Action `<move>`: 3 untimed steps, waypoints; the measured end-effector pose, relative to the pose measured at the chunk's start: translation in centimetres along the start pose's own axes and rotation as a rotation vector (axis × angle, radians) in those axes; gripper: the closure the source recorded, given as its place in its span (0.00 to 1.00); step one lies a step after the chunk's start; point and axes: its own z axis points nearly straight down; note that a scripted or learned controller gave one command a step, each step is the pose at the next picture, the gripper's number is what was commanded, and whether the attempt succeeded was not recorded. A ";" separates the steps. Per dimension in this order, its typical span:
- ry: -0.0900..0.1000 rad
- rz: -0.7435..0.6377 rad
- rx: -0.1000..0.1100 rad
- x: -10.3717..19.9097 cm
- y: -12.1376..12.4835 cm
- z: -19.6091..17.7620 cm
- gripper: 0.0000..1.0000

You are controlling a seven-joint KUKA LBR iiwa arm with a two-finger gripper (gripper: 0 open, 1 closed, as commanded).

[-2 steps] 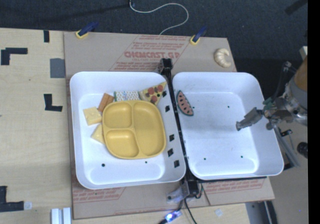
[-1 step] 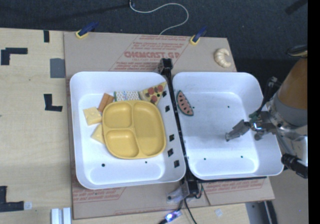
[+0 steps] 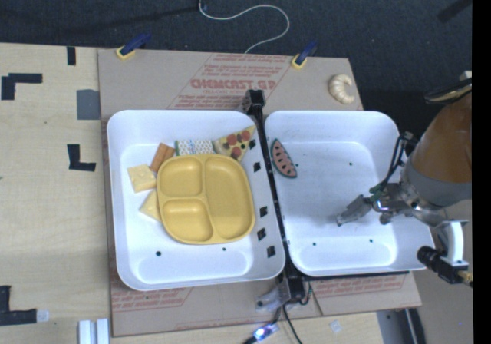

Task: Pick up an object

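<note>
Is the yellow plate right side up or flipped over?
Right side up. The yellow plate lies flat in the left bin, its three hollow sections facing up.

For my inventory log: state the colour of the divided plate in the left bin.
Yellow. The divided plate shows it in the camera view.

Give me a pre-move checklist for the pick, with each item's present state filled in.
1. Target in the right bin: watermelon slice toy lies near the divider, unobstructed. Ok.
2. End effector over the target: it sits low in the right bin, well apart from the slice. Not ok.
3. End effector free of any object: nothing seen at its tip. Ok.
4. Finger opening: cannot tell.
5. Left bin crowding: yellow divided plate overlaps the small pieces. Not ok for an easy pick there.
</note>
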 end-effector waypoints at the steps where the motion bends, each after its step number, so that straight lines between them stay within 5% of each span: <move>1: -0.001 -0.001 -0.003 0.5 0.2 6.3 0.00; 2: -0.001 0.000 -0.007 0.5 0.2 6.1 0.00; 3: -0.003 0.001 -0.007 0.5 0.2 5.1 1.00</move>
